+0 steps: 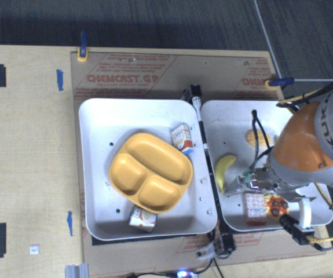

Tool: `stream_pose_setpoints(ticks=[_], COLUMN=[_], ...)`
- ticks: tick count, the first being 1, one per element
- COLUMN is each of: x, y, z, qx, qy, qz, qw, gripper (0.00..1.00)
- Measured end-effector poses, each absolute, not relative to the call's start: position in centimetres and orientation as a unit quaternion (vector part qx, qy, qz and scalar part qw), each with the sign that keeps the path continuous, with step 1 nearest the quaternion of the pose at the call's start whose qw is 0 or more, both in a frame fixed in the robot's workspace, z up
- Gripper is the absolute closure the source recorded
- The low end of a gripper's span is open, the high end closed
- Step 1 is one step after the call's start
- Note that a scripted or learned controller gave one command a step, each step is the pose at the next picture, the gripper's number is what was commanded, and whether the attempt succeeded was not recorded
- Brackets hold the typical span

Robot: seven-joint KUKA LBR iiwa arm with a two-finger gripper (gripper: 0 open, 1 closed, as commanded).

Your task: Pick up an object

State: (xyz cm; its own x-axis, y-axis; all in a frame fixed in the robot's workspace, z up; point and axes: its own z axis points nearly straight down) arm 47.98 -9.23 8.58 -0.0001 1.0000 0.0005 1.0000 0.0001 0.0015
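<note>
Banana, small yellow plastic toy [224, 171]: lies in the right white bin [235, 116] against its left wall, just left of the gripper [241, 182], whose opening cannot be told; a clean grasp likely needs approach from the bin's open centre. Nearer, a red-printed snack packet [255, 206] crowds the front; farther back, bare floor gives room.

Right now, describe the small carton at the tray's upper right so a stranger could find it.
Look in the left bin, which holds a big yellow divided tray. The small carton touches the tray's upper right edge. Unlike the other carton below the tray, it lies near the divider between bins.
</note>
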Motion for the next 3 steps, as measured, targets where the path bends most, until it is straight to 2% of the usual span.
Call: stream_pose_setpoints(ticks=[1, 2, 3], x=[48.2, 48.2, 48.0], y=[-9.3, -9.3, -9.2], z=[9.7, 9.7, 8.6], qx=[0.707, 0.707, 0.707], qy=[0.707, 0.707, 0.707], qz=[0.0021, 0.0021, 0.0006], qw=[0.003, 0.003, 0.0], gripper=[1.0, 0.0, 0.0])
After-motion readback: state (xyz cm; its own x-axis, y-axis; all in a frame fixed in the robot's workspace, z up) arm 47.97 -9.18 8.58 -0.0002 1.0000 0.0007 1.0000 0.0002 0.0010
